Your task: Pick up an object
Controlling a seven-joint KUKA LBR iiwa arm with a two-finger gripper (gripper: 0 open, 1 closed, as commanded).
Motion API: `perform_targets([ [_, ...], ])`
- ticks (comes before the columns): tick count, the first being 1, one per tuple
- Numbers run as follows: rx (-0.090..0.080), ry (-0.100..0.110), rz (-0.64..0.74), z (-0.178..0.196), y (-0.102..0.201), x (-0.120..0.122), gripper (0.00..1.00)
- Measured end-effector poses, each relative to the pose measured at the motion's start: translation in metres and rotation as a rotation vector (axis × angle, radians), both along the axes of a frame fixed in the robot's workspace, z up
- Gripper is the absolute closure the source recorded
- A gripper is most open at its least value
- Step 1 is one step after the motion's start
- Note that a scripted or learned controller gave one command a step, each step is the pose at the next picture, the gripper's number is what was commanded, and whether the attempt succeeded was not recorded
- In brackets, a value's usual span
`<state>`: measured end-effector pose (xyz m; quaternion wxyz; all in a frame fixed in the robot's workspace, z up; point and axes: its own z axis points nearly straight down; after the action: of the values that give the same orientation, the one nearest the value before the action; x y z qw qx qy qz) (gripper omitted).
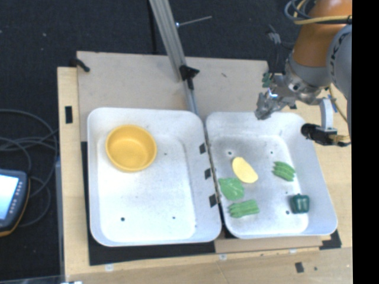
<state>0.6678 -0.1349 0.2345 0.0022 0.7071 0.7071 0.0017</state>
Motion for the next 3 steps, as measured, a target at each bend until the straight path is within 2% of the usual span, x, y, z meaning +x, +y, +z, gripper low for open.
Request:
perform_targets([
  [1,0.000,0.000,0.000,0.053,-0.001,0.001,1.00],
  [3,0.001,0.005,0.002,0.054,0.092,-0.016,1.00],
])
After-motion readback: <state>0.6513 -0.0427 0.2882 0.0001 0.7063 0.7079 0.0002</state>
